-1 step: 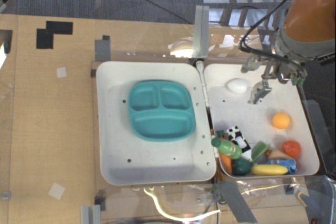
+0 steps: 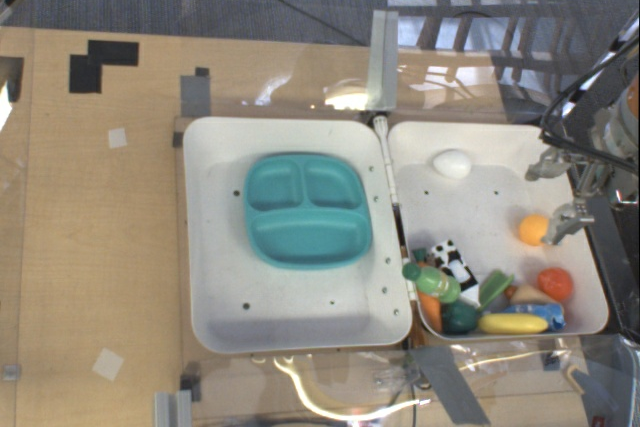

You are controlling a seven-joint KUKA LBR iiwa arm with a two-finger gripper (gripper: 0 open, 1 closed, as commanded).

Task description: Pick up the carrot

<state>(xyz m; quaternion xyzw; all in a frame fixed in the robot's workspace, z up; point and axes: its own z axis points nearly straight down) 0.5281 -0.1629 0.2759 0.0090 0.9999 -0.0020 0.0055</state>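
Observation:
The carrot point(image 2: 431, 308) is a short orange piece lying in the front left corner of the right bin point(image 2: 480, 190), partly covered by a green vegetable point(image 2: 436, 281) and a dark green item point(image 2: 460, 318). My gripper point(image 2: 557, 195) hangs over the bin's right side, well to the right of and behind the carrot. It is open, its two grey fingers point(image 2: 548, 166) spread apart with nothing between them. A small orange ball point(image 2: 533, 230) lies just left of the nearer finger.
A teal divided plate point(image 2: 305, 210) sits in the left bin point(image 2: 215, 305). The right bin also holds a white egg point(image 2: 451, 162), a tomato point(image 2: 555, 284), a banana point(image 2: 512, 323), a green leafy piece point(image 2: 494, 287) and a black-and-white toy point(image 2: 452, 261), crowded along its front.

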